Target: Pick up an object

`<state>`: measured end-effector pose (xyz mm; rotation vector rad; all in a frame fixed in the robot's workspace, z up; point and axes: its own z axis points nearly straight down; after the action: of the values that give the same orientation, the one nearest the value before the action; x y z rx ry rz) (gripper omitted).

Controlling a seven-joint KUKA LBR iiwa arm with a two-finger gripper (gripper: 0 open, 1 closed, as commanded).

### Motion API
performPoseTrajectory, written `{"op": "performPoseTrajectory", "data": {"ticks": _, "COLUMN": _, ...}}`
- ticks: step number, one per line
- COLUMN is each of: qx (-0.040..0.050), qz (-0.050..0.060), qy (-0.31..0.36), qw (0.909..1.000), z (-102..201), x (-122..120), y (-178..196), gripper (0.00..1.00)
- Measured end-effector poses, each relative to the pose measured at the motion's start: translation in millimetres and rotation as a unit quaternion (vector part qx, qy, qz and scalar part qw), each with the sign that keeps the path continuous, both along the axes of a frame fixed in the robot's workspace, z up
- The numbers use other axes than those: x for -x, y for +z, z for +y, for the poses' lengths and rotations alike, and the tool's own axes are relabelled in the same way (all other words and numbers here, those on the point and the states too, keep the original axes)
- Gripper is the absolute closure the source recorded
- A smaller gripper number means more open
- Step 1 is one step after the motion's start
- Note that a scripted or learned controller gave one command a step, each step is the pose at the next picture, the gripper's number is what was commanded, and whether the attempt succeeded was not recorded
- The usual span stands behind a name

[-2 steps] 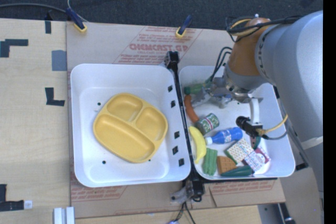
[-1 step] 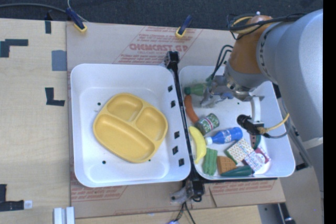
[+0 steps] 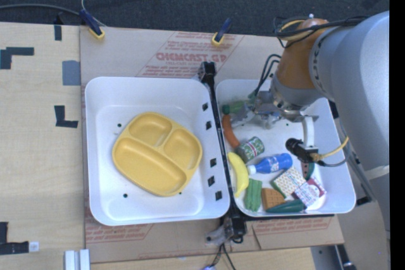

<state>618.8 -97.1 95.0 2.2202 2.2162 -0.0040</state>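
1. Looking down on the bench, we see two shallow white bins side by side on a cardboard sheet (image 3: 183, 57).
2. We find the left bin (image 3: 101, 98) carrying one yellow divided plate (image 3: 157, 152), which lies near the bin's middle.
3. We find the right bin (image 3: 342, 190) carrying the small objects, grouped along its left wall and near its front edge.
4. We note an orange carrot (image 3: 230, 133) against the left wall, with a yellow banana (image 3: 238, 172) just in front of it along the same wall.
5. We note a green can (image 3: 250, 148) lying on its side just beside the banana, and a blue bottle (image 3: 272, 164) lying on its side next to the can.
6. We note a green vegetable (image 3: 253, 194), a brown cracker (image 3: 273, 198), a patterned square packet (image 3: 290, 182) and a dark green pepper (image 3: 286, 206) close together at the bin's front edge.
7. We see the grey arm (image 3: 354, 73) over the right bin's back half, with the gripper (image 3: 259, 112) low near the back left corner, just behind the carrot and can.
8. We cannot tell how the pincer stands, since the wrist hides it.
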Motion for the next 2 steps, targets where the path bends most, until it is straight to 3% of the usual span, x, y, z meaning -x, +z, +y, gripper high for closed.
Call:
{"op": "performPoseTrajectory", "data": {"ticks": 1, "qx": -0.0003, "qz": 0.001, "qy": 0.000, "qw": 1.0000, "z": 0, "x": 0, "y": 9, "gripper": 1.00}}
{"op": "performPoseTrajectory", "data": {"ticks": 2, "qx": -0.0020, "qz": 0.000, "qy": 0.002, "qw": 1.0000, "z": 19, "x": -42, "y": 90, "gripper": 1.00}}
